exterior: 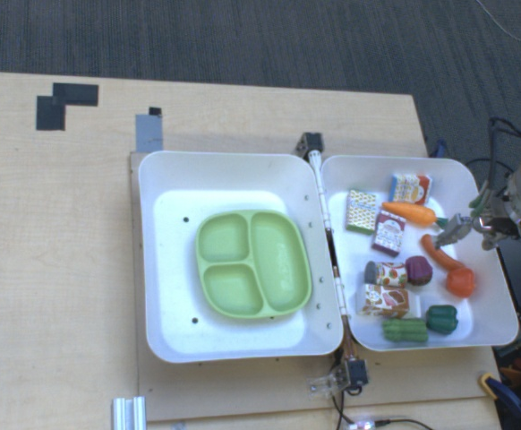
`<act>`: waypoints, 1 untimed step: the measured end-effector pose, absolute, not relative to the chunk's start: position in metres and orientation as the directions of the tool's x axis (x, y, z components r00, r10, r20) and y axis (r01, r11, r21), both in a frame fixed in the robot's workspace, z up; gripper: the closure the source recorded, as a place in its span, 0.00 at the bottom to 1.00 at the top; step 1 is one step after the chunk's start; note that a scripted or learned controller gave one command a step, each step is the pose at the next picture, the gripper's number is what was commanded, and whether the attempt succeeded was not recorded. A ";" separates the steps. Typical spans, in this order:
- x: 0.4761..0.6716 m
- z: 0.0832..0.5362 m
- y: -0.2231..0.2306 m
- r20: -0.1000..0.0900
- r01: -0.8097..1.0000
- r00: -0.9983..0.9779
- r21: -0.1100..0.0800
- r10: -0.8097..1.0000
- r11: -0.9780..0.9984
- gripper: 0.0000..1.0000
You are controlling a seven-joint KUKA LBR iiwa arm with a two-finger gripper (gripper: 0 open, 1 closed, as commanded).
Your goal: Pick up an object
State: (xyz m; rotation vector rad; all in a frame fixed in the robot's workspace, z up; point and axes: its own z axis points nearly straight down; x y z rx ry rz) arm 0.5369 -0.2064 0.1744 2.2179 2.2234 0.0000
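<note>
The right bin (489, 330) holds several toy foods. An orange carrot (410, 212) lies near its back, with a red chili (439, 253) and an orange-red tomato (460, 281) to its right. A purple eggplant (419, 270), a green pepper (441, 318) and a green cucumber (405, 331) sit toward the front. Small boxes (388, 234) lie among them. My gripper (458, 228) reaches in over the bin's right rim, just above the upper end of the chili and right of the carrot. Nothing is visibly held in it.
The left bin (166, 276) holds a light green divided plate (253, 264). A latch post (311, 142) stands at the back between the bins. Cables and a clip (345, 376) lie at the front edge. The wooden bench (55, 267) stretches to the left.
</note>
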 end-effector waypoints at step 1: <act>0.489 0.086 -0.120 0.000 1.000 -0.003 0.006 1.000 0.003 0.00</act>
